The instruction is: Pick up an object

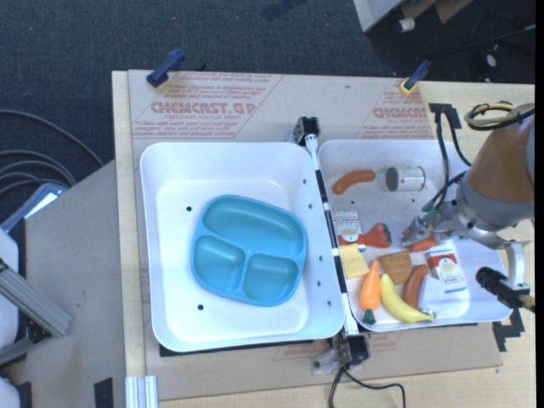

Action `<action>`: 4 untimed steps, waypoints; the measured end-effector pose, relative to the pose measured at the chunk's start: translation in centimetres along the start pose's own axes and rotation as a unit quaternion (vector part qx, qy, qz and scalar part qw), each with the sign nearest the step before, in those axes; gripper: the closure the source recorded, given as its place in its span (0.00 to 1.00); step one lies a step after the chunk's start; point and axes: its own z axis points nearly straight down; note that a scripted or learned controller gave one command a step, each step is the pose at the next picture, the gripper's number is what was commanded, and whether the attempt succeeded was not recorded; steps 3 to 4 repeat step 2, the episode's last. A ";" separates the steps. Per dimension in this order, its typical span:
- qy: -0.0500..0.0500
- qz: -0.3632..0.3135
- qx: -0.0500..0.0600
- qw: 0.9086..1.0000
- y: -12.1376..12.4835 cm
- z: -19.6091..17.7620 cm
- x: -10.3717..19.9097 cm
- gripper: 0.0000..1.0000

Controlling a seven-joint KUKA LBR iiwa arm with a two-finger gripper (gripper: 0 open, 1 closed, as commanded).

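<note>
From my seat I have the arm [501,181] reaching in over the right bin [374,155], its grey body and orange band covering that bin's right side. The gripper [422,228] sits low among the toy food near the middle of the right bin, but I cannot tell how far its claw is open or whether it has anything, since the metal parts blur into the clutter there. Around it, all inside the right bin: a sausage [353,179] lies toward the bin's far wall, with a small silver can [405,178] on its side just beside it. Toward the near wall I see a carrot [371,286], a banana [402,303] touching it, a cracker [395,267] and a white carton [445,280] with a red label. A yellow cheese slice [353,260] and a small printed packet [347,225] rest against the wall that the right bin shares with its neighbour. On the other side of that wall, the left bin [161,228] holds a blue divided plate [248,249] lying flat near its centre.
</note>
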 end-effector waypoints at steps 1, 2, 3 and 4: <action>0.001 -0.001 0.001 1.000 -2.9 -9.8 6.9 1.00; 0.001 -0.001 0.001 1.000 -5.6 -13.1 11.0 1.00; 0.001 -0.001 0.001 1.000 -5.6 -13.1 11.0 1.00; 0.001 -0.001 0.001 1.000 -5.6 -13.1 11.0 1.00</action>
